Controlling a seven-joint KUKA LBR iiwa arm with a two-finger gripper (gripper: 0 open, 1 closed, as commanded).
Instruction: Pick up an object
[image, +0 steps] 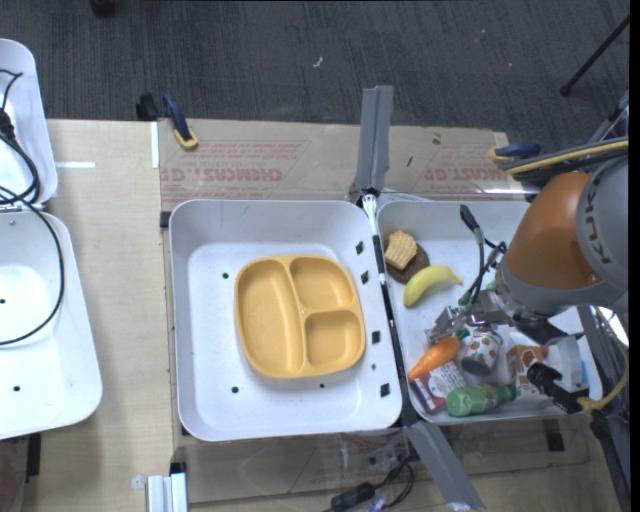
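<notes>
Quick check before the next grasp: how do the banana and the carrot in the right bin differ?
The banana is yellow and curved; the carrot is orange, straighter and tapered. The banana lies apart from the gripper, higher in the view beside a brown item; the carrot lies right below the gripper, against the clutter of packets. Both lie flat and slanted in the right bin, near its left wall.

I see two white bins side by side. The left bin (195, 330) has a yellow plate (298, 315) with three parts in it. The right bin (430, 212) has a cracker (400, 248), a yellow banana (428, 284), an orange carrot (436, 355) and a green bottle (478, 400). My grey and orange arm (555, 245) reaches in from the right. Its gripper (462, 322) is low over the pile, just above the carrot and near the banana.
</notes>
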